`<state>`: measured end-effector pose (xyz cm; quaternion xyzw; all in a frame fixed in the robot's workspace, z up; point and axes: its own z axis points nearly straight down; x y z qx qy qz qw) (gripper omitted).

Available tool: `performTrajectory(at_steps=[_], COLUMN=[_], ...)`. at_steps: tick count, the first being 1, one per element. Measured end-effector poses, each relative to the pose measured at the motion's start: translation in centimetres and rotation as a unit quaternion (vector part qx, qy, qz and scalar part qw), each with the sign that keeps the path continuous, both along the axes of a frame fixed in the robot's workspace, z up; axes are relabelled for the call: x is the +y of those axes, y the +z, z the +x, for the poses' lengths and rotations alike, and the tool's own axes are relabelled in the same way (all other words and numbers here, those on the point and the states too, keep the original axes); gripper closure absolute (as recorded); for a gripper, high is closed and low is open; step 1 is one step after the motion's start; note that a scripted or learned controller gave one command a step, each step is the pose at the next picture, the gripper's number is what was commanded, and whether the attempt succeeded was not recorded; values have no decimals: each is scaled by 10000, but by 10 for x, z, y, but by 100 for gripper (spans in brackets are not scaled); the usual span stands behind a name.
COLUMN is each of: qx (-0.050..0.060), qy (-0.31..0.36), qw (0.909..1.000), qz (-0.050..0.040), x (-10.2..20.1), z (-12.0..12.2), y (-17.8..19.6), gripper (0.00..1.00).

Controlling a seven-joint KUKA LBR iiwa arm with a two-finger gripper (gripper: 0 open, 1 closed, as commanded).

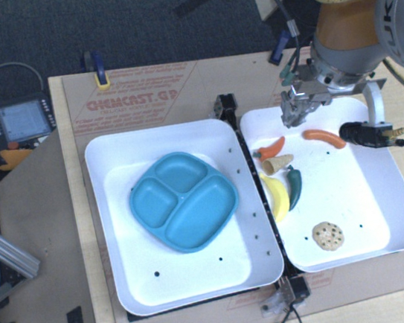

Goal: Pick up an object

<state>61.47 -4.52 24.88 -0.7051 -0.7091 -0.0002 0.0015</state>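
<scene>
Carrot (272,147) likely target; gripper (297,114) hovers just above-right of it in right bin (393,234).
Approach step, nothing gripped; finger state unclear. Next: descend, close on carrot.

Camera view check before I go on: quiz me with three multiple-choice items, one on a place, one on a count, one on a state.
1. Where is the blue divided plate?
A. left bin
B. right bin
C. on the cardboard

2. How many toy foods lie in the right bin?
A. three
B. six
C. nine

3. How does the gripper stand?
A. above the bin's far end, carrying nothing
B. lifting the banana
C. resting on the plate

Answers: 1 A, it lies inside the left bin. 2 B: carrot, sausage, cone, banana, pepper, cookie. 3 A, nothing shows between its fingers.
</scene>
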Motion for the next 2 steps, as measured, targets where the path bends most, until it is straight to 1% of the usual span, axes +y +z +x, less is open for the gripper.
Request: performTrajectory(at_steps=[1, 2], qx=[12, 16], qy=[-2, 0], qw=[10000, 10000], qz=[0, 1], x=[46, 99], z=[-24, -51], y=[-16, -28], gripper=[100, 100])
